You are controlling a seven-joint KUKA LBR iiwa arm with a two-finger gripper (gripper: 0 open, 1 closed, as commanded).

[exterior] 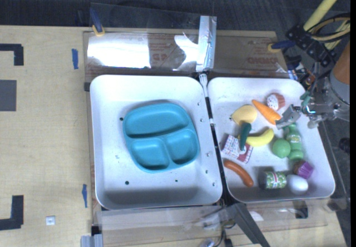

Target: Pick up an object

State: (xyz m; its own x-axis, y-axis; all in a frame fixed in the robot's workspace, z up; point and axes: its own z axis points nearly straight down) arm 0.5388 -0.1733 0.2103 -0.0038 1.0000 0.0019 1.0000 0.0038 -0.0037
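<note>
The right bin (pixel 222 91) holds a heap of toy food: a carrot (pixel 266 110), a yellow fruit (pixel 245 113), a banana (pixel 260 138), a green ball (pixel 281 148), a red-and-white round piece (pixel 274 100), a sausage (pixel 238 172), a lying can (pixel 273 179), a white egg (pixel 298 184) and a purple piece (pixel 303 169). My gripper (pixel 293 113) hangs over the bin's right side, just right of the carrot and above the green ball. I see nothing held in it.
A blue divided plate (pixel 160 136) lies in the left bin (pixel 105 101). A red-and-white packet (pixel 236 148) lies near the divider between the bins. Cables and a yellow rod (pixel 328 4) crowd the upper right, by the arm (pixel 336 82).
</note>
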